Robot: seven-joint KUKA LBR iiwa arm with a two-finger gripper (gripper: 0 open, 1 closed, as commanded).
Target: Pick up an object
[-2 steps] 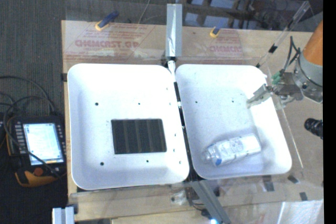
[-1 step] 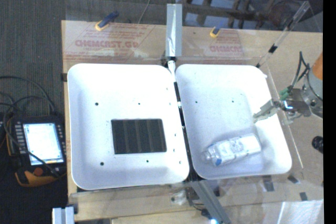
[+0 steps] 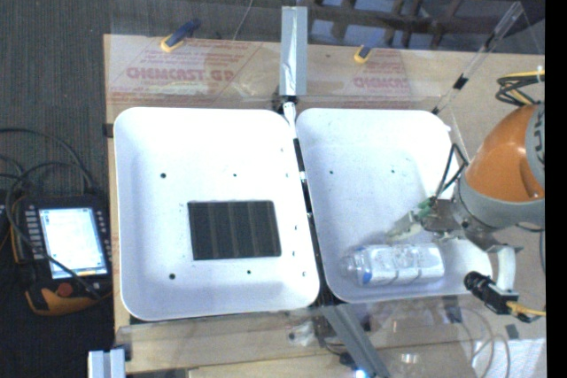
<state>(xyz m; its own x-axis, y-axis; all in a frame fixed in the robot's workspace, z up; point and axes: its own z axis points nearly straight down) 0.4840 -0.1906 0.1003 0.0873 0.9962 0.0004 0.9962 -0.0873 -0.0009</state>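
A clear plastic bottle (image 3: 396,264) with a blue cap lies on its side near the front of the right bin (image 3: 372,146). A dark ribbed rectangular pad (image 3: 233,228) lies flat in the middle of the left bin (image 3: 159,146). My gripper (image 3: 423,219) reaches in from the right, low over the right bin's right side. It sits just above and behind the bottle's right end. The grey wrist and orange band (image 3: 503,159) hide much of it. Nothing can be seen held in it.
A handheld pendant with a lit screen (image 3: 66,242) lies on the floor left of the bench. Cables and a thin rod (image 3: 483,57) run by the right bin's far right corner. Two clamps (image 3: 180,34) hold the back board.
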